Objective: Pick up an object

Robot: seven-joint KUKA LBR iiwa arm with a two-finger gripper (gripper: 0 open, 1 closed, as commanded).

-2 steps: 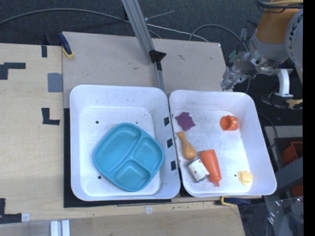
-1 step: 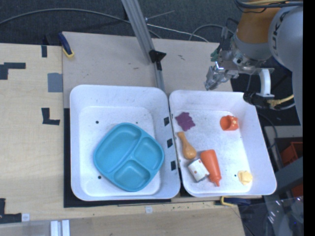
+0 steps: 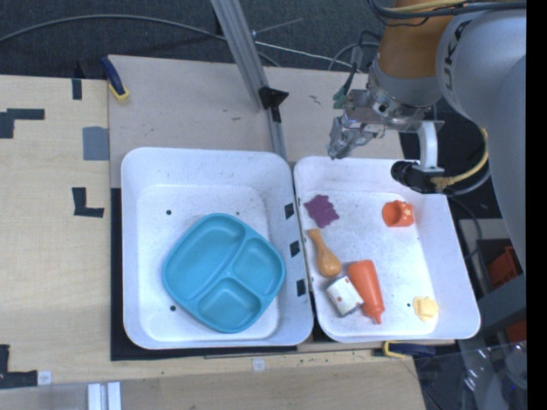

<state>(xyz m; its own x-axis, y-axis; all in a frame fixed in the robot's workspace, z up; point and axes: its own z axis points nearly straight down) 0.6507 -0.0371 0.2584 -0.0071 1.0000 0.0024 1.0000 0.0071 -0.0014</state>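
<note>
A grey metal post [image 3: 244, 45] is seen slanting down from the top centre of the frame. A blue and yellow clamp [image 3: 114, 79] is fixed at the upper left. Black tape marks [image 3: 24, 120] are stuck along the left side.

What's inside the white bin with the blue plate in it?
The left bin holds just the blue divided plate, lying flat. Its three compartments have nothing in them. Whatever bin floor lies under the plate is covered, so I cannot see it.
</note>
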